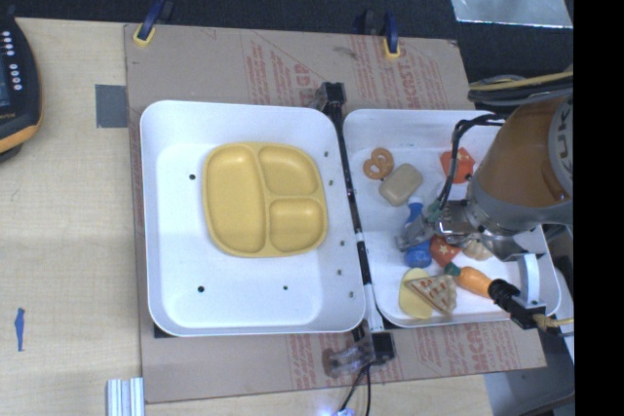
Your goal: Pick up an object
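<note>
Gripper low in right bin — blue toy just below

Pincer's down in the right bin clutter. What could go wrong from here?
1. The pincer sits among tightly packed items: a blue piece, a red piece and a carrot. It may nudge or pinch two at once.
2. The arm hides part of the right bin, so a grasp is hard to confirm.
3. The sandwich lies near the bin edge and may get pushed against the wall.
</note>
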Controlling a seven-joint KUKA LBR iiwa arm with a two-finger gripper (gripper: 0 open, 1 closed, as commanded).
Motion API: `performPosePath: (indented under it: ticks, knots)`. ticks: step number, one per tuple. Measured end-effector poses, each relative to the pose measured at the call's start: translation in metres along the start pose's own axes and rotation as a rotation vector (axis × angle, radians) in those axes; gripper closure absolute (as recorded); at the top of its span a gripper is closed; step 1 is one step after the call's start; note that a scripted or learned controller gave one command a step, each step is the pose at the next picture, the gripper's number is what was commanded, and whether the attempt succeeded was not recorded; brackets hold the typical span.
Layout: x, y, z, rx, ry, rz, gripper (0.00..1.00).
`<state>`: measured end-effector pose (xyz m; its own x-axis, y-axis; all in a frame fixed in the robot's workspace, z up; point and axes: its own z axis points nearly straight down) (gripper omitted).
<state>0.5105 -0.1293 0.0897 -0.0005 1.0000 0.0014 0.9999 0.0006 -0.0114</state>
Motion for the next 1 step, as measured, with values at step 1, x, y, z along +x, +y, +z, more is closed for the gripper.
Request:
performPosePath:
  ticks: [1]
  knots:
    - [0.0006,0.0034,-0.0123,-0.007,-0.002,-0.004,1.00]
